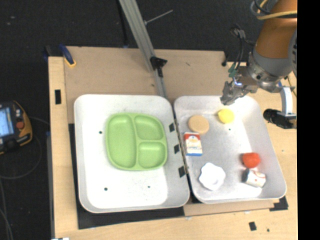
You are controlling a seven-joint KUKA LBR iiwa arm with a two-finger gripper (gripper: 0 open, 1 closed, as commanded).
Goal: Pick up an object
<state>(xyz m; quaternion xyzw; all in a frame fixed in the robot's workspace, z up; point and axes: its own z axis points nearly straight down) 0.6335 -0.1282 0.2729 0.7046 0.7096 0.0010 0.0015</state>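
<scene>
Two bins, gripper above the right bin's upper edge

Camera view: we see the left bin [90,184] holding a green divided plate [136,141] at its centre. The right bin [270,149] holds six items: a yellow ball [226,116] near the upper edge, a tan round disc [198,124] to its left, a small red-and-white carton [193,144] just below the disc, a white crumpled object [212,176] lower centre, and a red ball [251,159] just above a white cup-like piece [254,178] at lower right. The gripper [229,96] hangs at the upper right of the frame, just above the yellow ball. We cannot tell its opening; nothing is visibly held.
</scene>
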